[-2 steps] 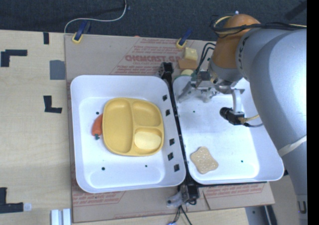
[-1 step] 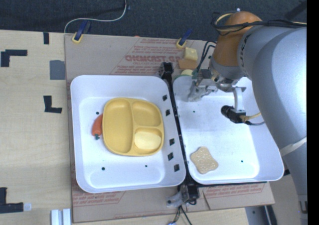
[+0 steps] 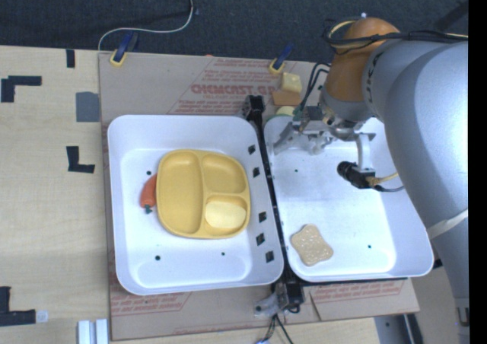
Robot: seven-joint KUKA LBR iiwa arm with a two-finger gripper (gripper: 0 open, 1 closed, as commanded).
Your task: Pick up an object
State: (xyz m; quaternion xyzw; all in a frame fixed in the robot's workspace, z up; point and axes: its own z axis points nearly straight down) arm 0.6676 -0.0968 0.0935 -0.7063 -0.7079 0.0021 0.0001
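A beige cracker-like piece (image 3: 310,245) lies near the front of the right bin (image 3: 380,255). In the left bin (image 3: 129,259) a yellow divided plate (image 3: 190,183) holds a pale yellow lump (image 3: 225,214) in its front right compartment. An orange-red piece (image 3: 148,192) lies against the plate's left edge. My gripper (image 3: 304,133) hangs low over the back left corner of the right bin, far from the cracker-like piece. Nothing shows in its grasp.
A small yellow block (image 3: 291,80) and a tan block (image 3: 286,97) sit just behind the right bin, next to a pale round thing (image 3: 283,112). The grey arm (image 3: 426,122) covers the right bin's right side. Black clips (image 3: 259,175) line the divide between the bins.
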